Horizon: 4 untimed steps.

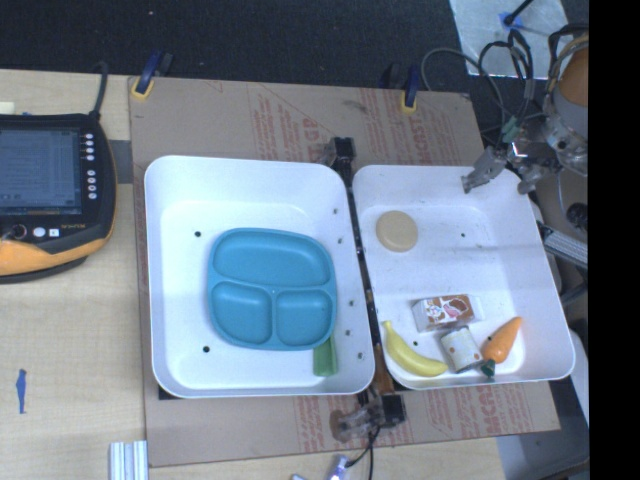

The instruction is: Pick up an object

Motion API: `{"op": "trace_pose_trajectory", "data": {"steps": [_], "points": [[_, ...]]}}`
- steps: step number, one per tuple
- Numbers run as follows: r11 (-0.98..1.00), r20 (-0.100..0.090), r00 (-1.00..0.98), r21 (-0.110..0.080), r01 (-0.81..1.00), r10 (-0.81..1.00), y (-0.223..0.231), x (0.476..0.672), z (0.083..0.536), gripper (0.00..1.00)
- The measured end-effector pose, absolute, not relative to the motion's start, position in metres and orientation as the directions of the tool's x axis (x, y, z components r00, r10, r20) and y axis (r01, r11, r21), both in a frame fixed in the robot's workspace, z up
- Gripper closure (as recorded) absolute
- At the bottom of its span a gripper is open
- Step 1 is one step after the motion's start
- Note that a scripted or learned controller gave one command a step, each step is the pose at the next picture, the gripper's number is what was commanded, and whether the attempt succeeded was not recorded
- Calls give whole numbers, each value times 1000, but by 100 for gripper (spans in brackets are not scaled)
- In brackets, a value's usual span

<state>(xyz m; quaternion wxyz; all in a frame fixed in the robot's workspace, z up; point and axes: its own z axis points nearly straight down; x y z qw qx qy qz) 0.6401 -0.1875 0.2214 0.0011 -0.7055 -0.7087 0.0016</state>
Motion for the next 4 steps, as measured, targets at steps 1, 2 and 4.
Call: {"op": "trace_pose_trajectory", "data": {"steps": [1,2,4], "points": [[8,-1,-8,-5,1000,1000,-138,588,207,0],[6,-1,-6,-5,1000,1000,-119,553,91,0],[15,-16,-15,35,999,1000,-118,487,107,100]]}}
